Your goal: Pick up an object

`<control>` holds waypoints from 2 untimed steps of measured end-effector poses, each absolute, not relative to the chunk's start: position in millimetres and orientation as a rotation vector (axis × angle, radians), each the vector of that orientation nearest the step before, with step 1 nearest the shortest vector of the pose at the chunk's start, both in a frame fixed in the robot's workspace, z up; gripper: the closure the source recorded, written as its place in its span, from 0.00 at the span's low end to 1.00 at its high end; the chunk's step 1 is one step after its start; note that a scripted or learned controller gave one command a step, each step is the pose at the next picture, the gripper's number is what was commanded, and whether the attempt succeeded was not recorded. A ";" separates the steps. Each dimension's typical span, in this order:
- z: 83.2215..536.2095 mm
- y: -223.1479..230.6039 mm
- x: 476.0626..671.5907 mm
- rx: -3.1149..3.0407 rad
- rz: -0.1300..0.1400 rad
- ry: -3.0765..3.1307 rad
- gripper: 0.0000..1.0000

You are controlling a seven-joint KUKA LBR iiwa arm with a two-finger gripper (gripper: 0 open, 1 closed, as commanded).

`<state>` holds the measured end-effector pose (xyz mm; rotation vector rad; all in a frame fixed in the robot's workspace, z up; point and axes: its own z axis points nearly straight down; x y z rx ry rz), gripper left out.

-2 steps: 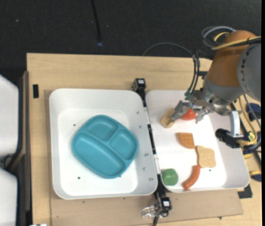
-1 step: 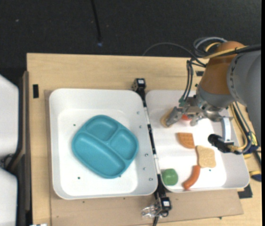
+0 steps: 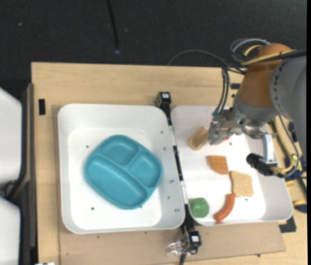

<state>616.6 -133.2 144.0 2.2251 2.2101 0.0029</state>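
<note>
1. Overhead, the grey arm (image 3: pixel 288 87) with its orange band (image 3: pixel 257 79) is reaching in from the right and hanging over the far part of the right bin (image 3: pixel 271 206).
2. Its tool (image 3: pixel 220 134) is pointing down just beside a tan, bread-like piece (image 3: pixel 198 138), which is lying near the bin's far left corner; whether the two are touching cannot be told.
3. Whether the tool is open or closed cannot be told at this slant, and nothing is showing in its grip.
4. Other food items are lying loose on the right bin's floor: an orange flat piece (image 3: pixel 218 164) near the middle, a slice of toast (image 3: pixel 242 184) just beside it toward the near side, an orange-red sausage (image 3: pixel 225 208) leaning along the near edge, and a green round item (image 3: pixel 199 207) in the near left corner.
5. Meanwhile, the left bin (image 3: pixel 72 214) is carrying a blue divided plate (image 3: pixel 123 171), which is sitting flat near its middle.
6. Both bins are sitting side by side on the wooden bench (image 3: pixel 116 81).
</note>
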 end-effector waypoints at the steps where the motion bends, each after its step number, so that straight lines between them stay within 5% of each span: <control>1: 197.8 -133.1 628.2 2.215 0.006 2.221 1.00; 2: 232.9 -134.4 629.2 2.215 0.004 2.222 1.00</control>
